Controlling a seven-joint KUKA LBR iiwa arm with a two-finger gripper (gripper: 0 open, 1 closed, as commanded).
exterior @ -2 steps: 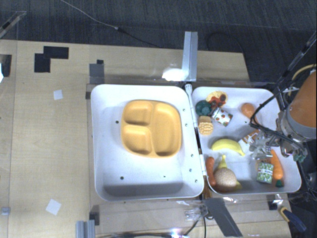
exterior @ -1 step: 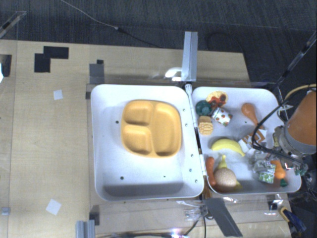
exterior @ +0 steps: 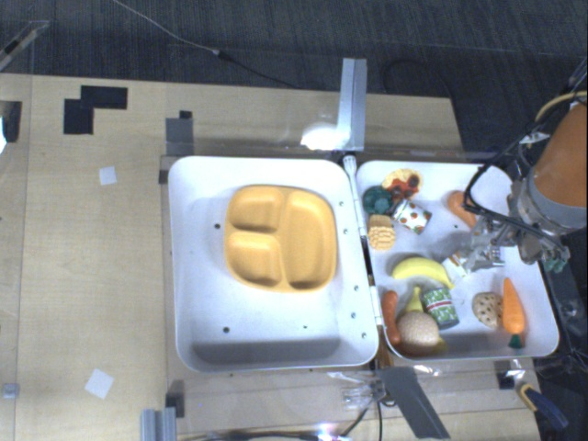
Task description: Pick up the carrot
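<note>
Carrot (exterior: pixel 513 308) lying at lower right of right bin (exterior: pixel 551 338); gripper (exterior: pixel 480 255) hovering upper-left of it, holding nothing, spread unclear. Should be shifting right, aligning across carrot's width.

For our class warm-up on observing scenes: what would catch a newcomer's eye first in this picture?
First comes the large yellow three-compartment plastic plate sitting alone in the left white bin. Next, the right white bin draws the eye with its crowd of toy foods, among them a yellow banana near the middle and an orange carrot by the right wall. The grey arm's gripper hangs over that bin.
</note>
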